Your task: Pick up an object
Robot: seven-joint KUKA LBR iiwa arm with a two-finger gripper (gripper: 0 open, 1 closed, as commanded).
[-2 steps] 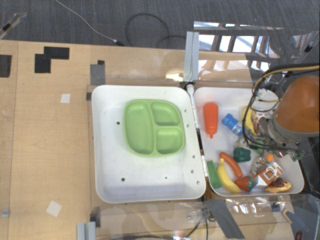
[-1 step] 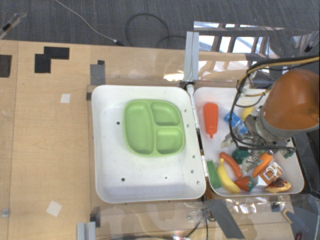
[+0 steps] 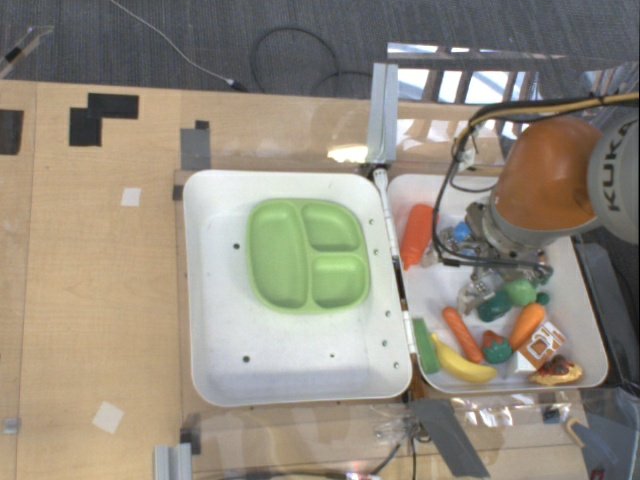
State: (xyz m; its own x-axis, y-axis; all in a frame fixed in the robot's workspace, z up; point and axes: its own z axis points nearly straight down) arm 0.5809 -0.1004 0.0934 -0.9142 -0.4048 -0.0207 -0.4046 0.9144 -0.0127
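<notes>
The right bin [image 3: 590, 353] holds several toy foods. A large orange carrot [image 3: 416, 234] lies at its upper left. A yellow banana [image 3: 462, 361], a small orange piece [image 3: 461, 332], a green piece [image 3: 426, 346], a red piece [image 3: 495, 347], an orange carrot [image 3: 528, 325] and a green vegetable [image 3: 508, 299] lie nearer the front. My gripper [image 3: 483, 294] hangs low in this bin beneath the orange wrist band, right beside the green vegetable. The wrist hides much of it.
The left bin [image 3: 215, 368] holds a green divided plate [image 3: 306, 254]. A small white and orange box [image 3: 545, 345] and a pastry-like toy [image 3: 556, 371] sit at the right bin's front right corner. A metal post [image 3: 383, 113] stands behind the bins.
</notes>
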